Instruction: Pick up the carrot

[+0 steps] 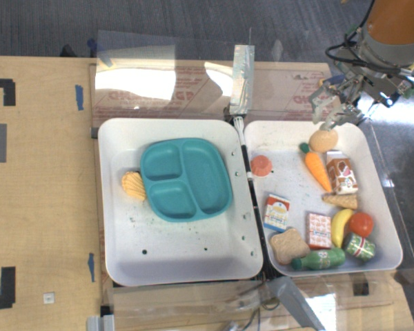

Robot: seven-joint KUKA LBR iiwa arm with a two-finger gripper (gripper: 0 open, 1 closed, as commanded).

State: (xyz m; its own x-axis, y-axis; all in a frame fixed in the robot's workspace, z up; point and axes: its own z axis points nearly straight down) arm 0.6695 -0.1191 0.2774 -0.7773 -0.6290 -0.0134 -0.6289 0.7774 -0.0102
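Observation:
The carrot [317, 170] is orange with a green top and lies slantwise in the back part of the right bin [386, 205]. Its green end points toward the back, right by a beige round roll [323, 140]. My gripper [341, 110] hangs over the right bin's back rim, a little behind the roll and apart from the carrot. Nothing shows in its grasp.
Around the carrot lie a red-and-white carton [341, 174], a cracker [340, 200] and a red ball [261, 165]. Toward the front sit small cartons, a banana [341, 225], a tomato, bread and a green bottle [320, 259]. The left bin [117, 254] holds a teal divided plate [186, 178] and a shell pastry [133, 184].

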